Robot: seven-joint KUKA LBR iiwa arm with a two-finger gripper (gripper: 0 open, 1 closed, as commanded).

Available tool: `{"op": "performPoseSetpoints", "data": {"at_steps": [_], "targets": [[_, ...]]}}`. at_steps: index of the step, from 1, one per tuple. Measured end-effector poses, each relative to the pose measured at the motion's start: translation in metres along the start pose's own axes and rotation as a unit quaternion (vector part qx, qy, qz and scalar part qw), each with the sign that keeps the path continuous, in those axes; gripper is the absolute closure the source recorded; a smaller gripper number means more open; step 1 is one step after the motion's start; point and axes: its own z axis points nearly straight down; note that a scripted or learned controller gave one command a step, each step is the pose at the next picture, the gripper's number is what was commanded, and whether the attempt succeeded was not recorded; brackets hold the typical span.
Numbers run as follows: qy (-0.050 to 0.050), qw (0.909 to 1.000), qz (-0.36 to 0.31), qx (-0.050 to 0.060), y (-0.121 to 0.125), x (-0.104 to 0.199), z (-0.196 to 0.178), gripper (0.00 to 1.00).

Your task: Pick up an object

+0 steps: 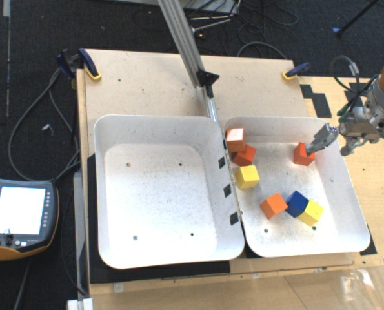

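Note:
Several small blocks lie in the right bin point(346, 231). A red block point(303, 154) sits near its far right side. Along the left wall there are an orange block with a pale top point(235, 136), a red-orange block point(244, 154) and a yellow block point(247, 176). Toward the front sit an orange block point(273, 205), a blue block point(297, 203) and a second yellow block point(312, 212). My gripper point(334, 143) hangs over the bin's right side, open, with nothing between its fingers. Its left finger point(321, 138) ends just right of the red block.
The left bin point(114, 173) adjoins the right one. A slanted metal rod point(185, 44) comes down to where the bins meet at the back. A teach pendant point(17, 218) lies off the bench at left. Clamps point(88, 66) hold the board's far corners.

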Motion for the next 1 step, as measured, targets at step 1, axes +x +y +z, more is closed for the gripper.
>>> {"op": "performPoseSetpoints", "data": {"at_steps": [1], "targets": [[0.002,1.0,-0.003,0.004,0.0028,0.0559,0.0789,0.0]]}}
